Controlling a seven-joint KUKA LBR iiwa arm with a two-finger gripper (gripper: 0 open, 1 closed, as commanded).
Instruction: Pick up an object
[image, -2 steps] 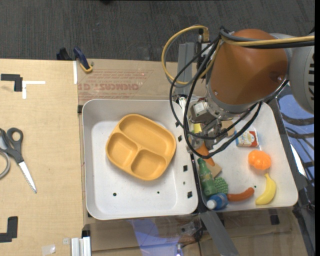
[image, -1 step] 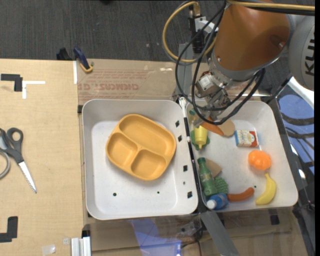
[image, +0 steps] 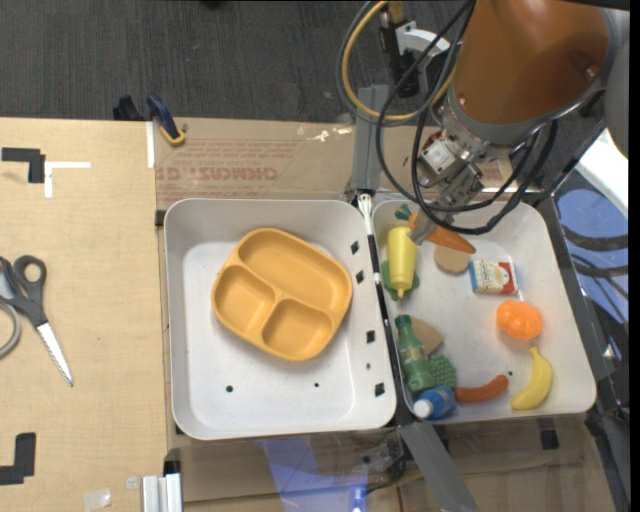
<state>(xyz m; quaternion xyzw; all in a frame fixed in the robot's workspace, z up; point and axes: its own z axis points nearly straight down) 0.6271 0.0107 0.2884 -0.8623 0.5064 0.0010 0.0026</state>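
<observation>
the claw (image: 432, 222) hangs low over the far left corner of the right bin (image: 560, 395), just beside the carrot (image: 452, 240), and whether it is released or clenched i cannot tell, since wrist hardware and black cables hide its tip

taking the carrot as landmark and starting at the near rim: well nearer than it lie a blue-capped bottle (image: 434, 402), a red sausage (image: 482, 389) and a yellow banana (image: 533, 380); a green bottle (image: 407, 338) and a green bumpy toy (image: 432, 372) sit against the left wall; an orange fruit (image: 519, 320) and a small red-and-white carton (image: 492, 276) lie to its near right; a tan disc (image: 452, 260) touches it on the near side, and a yellow bottle (image: 400, 258) stands just to its left

the likeliest target seems to be the carrot: slim, orange, tapered, lying tilted, half covered by the arm

what could go wrong, as i judge it: the carrot is crowded by the disc, the bottle and the bin wall, so the claw may strike a neighbour or the wall, nudge the carrot aside, or close on nothing; its smooth taper could also slip out

beyond the divider, the left bin (image: 190, 400) bears a yellow divided plate (image: 282, 293)
</observation>
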